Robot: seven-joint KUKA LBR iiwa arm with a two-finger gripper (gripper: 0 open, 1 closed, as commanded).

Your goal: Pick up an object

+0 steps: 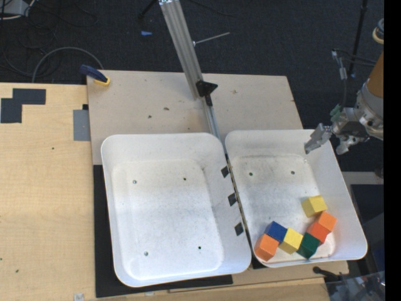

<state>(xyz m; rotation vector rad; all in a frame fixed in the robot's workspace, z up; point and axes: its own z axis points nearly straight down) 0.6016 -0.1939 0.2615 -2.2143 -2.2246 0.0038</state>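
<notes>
Hovering at the right bin's [351,187] far right corner, the jaws [329,138] spread apart and grasping nothing. Blocks [294,234] clustered well apart at the same bin's near right corner, straight toward the near edge from the jaws; yellow block [313,205] nearest.

Seven small blocks clustered in the near right corner of the right bin [351,193]. Lone yellow block [313,205] farthest back, tilted. Two orange blocks [322,224] just below it, touching. Along the front: orange block [267,246], blue block [276,231], yellow block [291,239], green block [308,244], packed together.
</notes>
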